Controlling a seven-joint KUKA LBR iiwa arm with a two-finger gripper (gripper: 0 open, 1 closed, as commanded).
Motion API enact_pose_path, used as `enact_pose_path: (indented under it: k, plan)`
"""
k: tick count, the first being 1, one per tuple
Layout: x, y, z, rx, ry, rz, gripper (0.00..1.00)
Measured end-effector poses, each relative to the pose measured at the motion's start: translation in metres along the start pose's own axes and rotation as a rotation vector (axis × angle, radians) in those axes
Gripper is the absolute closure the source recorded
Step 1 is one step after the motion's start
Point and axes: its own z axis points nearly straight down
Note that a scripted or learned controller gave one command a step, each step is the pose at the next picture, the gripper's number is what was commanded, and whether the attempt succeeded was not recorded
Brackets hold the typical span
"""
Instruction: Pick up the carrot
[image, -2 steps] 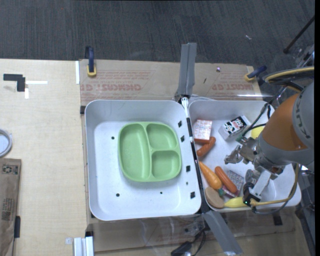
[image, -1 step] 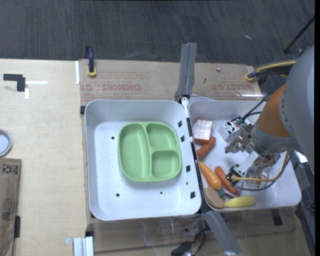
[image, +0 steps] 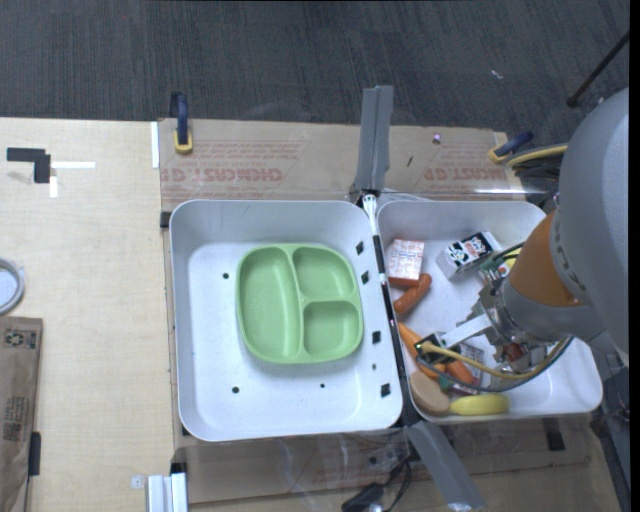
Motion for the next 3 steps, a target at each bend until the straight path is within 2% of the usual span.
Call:
enact_pose_path:
  k: [1, 2, 3]
  plan:
    - [-0.003, -0.001, -0.006, 0.006, -0.011, -0.002, 1.00]
    - [-0.004, -0.003, -0.094, 0.008, -0.020, 0.088, 1.00]
    - [-0.002, -0.008, -0.101, 0.008, -0.020, 0.054, 1.00]
